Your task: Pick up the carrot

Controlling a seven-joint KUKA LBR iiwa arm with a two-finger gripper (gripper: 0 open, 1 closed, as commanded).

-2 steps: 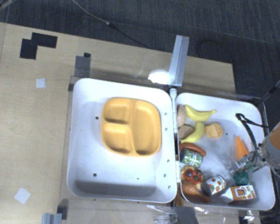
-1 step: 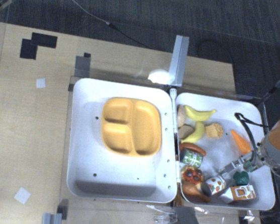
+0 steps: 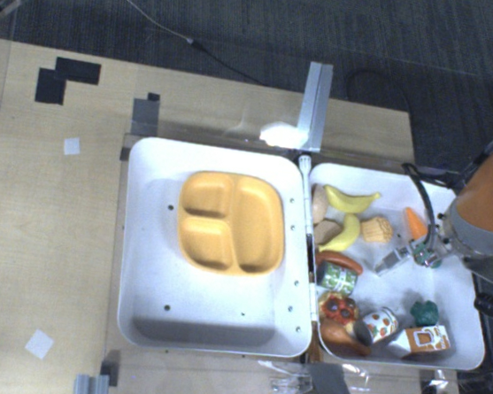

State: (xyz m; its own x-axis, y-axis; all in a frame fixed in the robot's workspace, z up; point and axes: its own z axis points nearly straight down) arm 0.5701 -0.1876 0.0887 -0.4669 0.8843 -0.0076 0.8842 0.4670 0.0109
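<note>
Carrot (image 3: 414,223): I see it in the right bin (image 3: 474,304), far side, just beside the gripper (image 3: 425,253).
Jaws: I cannot tell their opening.
Table (image 3: 35,246): pale wood, dark floor beyond.
Left bin (image 3: 149,224): holds yellow tray (image 3: 230,223).

- The carrot (image 3: 414,223) is small and bright orange.
- It lies in the right bin (image 3: 473,309), in the far part, near the bin's back wall.
- It lies tilted, not straight.
- Part of it is hidden, so its full shape cannot be told.
</note>
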